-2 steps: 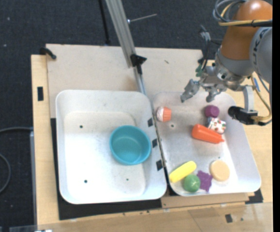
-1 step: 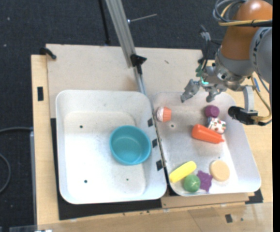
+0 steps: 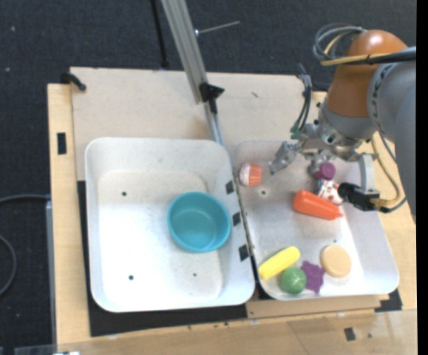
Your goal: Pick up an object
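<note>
My gripper [image 3: 302, 157] hangs over the back of the right bin [image 3: 372, 235], open, with nothing between its fingers. One grey finger [image 3: 282, 156] points left toward a small orange and white piece [image 3: 251, 174] by the bin's left wall. A purple toy [image 3: 324, 171] lies just under the gripper's right side. In front of it are a small red and white figure [image 3: 330, 191] and an orange carrot-like piece [image 3: 317, 205]. Along the front edge lie a yellow piece [image 3: 279, 262], a green ball [image 3: 293, 280], a purple piece [image 3: 313, 274] and a tan disc [image 3: 336, 260].
The left bin [image 3: 117, 198] holds a blue bowl [image 3: 199, 222]. A slanted metal post [image 3: 191, 58] rises behind the two bins. Black cables and a connector [image 3: 361, 197] hang off the arm over the right bin's right side.
</note>
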